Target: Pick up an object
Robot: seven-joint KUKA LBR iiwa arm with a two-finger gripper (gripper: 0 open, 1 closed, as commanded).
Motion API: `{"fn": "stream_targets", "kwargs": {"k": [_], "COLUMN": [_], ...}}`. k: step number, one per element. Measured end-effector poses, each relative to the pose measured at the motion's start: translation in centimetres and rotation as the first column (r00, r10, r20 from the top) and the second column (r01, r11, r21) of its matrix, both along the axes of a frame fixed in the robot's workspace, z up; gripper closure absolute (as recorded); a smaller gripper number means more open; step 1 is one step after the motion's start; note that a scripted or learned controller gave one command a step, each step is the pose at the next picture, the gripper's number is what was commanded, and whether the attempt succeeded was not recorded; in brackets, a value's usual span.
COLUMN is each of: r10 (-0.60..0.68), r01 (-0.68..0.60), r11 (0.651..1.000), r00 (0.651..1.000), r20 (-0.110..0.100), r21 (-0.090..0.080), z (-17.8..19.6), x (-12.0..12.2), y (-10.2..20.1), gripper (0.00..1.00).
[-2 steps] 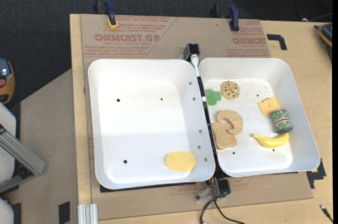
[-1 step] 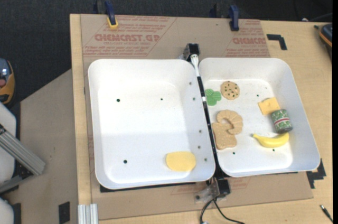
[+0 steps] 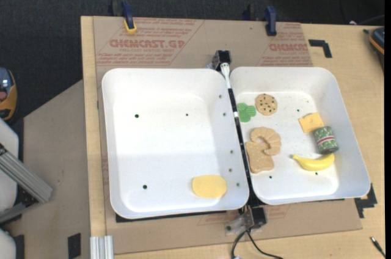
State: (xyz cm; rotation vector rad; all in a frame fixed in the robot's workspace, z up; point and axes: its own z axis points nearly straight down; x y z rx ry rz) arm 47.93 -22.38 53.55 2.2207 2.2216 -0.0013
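The right bin holds several small objects: a round chocolate-chip cookie, a green leaf-shaped piece, a tan pretzel-shaped bread lying on a slice of toast, a yellow cheese block, a green and red can on its side, and a banana. In the left bin a pale yellow oval piece lies near the front right corner.
Both bins sit on a brown board held by two blue clamps at its far edge. Cables run from under the bins at the front. A metal rail stands at the left.
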Motion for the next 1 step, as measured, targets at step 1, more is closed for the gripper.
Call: {"fn": "stream_targets", "kwargs": {"k": [1], "r10": [0.000], "r01": [0.000], "r11": [1.000], "r00": [1.000], "r20": [0.000], "r21": [0.000], "z": [0.00], "x": [0.00], "y": [0.00], "gripper": [1.00]}}
